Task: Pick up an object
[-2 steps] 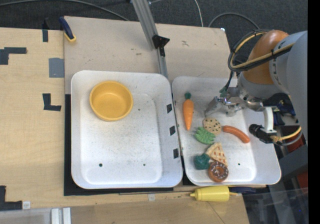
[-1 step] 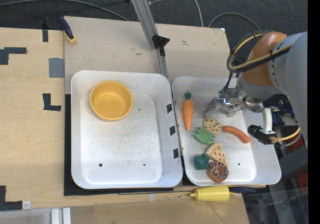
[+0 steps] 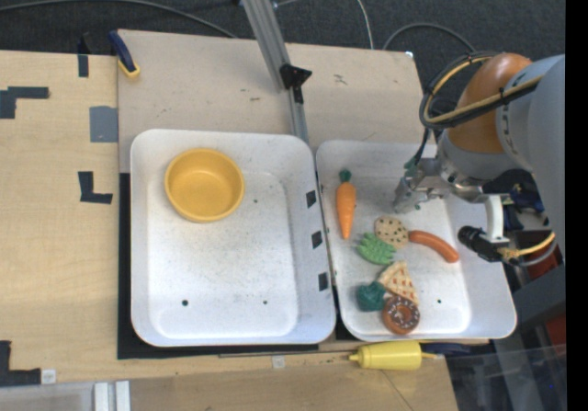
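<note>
Nothing picked up yet. My gripper point(image 3: 411, 194) hangs over the right white bin point(image 3: 459, 308), and I can't tell whether it's open or closed. The round speckled cookie point(image 3: 390, 232) and orange sausage point(image 3: 433, 245) lie just beside it, untouched. Whole grab left.

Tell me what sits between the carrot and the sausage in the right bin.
In the camera view, a round speckled cookie lies between the carrot and the sausage, with a green leafy piece just below it. The gripper hovers above and to the right.
</note>
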